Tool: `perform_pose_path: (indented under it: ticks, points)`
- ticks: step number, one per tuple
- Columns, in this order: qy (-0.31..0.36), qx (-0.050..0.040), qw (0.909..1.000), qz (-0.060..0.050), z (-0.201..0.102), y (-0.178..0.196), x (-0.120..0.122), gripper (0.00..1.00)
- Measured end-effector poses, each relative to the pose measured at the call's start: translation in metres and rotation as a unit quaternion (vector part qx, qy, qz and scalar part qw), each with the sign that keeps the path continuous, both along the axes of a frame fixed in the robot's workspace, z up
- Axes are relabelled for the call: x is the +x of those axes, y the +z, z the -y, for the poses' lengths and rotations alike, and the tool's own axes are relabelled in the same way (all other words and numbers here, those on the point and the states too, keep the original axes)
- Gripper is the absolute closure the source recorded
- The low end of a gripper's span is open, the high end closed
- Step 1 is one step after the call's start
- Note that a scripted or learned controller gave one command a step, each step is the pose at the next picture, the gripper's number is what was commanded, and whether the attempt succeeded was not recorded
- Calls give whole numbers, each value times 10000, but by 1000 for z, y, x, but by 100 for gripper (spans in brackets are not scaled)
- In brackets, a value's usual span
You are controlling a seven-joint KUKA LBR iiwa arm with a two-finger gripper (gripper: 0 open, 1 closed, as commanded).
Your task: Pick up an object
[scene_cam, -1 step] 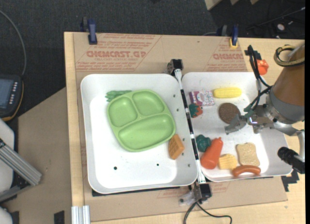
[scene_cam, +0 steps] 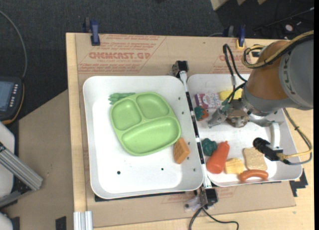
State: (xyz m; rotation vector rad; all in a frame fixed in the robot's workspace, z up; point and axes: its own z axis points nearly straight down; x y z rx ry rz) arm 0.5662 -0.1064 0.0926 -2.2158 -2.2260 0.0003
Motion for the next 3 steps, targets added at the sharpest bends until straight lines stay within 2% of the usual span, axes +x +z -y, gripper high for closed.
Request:
perform_pose_path:
  ticks: [1,2,3]
  points:
    - [-26,-32,10000,63,70,-5,68,0]
    - [18,31,9999,-137,104,-7,97,0]
    - [-7,-11,9999,-136,58,-8,95,0]
